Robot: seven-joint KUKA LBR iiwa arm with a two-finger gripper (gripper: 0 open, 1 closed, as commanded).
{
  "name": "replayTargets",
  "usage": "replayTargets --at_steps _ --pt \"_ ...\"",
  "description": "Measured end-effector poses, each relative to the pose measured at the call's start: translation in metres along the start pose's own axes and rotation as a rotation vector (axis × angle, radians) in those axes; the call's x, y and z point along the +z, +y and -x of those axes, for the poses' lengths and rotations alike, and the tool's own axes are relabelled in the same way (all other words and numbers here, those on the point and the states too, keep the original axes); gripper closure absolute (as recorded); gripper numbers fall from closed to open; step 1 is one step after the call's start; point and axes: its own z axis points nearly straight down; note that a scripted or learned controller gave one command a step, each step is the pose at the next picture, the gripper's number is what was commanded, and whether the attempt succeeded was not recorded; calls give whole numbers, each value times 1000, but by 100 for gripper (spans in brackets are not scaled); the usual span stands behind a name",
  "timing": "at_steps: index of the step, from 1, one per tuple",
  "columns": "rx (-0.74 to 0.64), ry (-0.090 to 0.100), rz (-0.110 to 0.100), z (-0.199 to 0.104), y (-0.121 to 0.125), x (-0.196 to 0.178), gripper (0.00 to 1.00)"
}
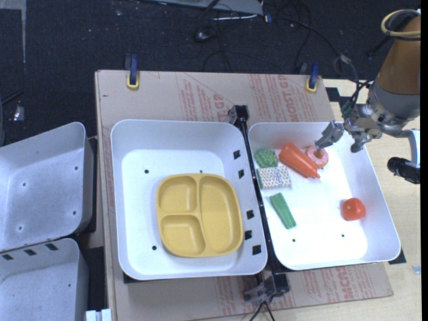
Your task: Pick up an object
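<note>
The end effector hung spread and empty over the right bin's far edge, just beside the pink ring and orange carrot. Nothing was lifted yet; descent, closing and raising seemingly remained.

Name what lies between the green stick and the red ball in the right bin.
Camera view: only bare white bin floor separates the green stick from the red ball.
</note>
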Motion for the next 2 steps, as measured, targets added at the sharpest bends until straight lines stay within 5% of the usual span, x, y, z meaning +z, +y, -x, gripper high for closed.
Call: replayTargets --at_steps 1,2 --pt "-3 -2 12 -1 3 -7 0" --pt "-1 -2 8 -2 -1 36 0"
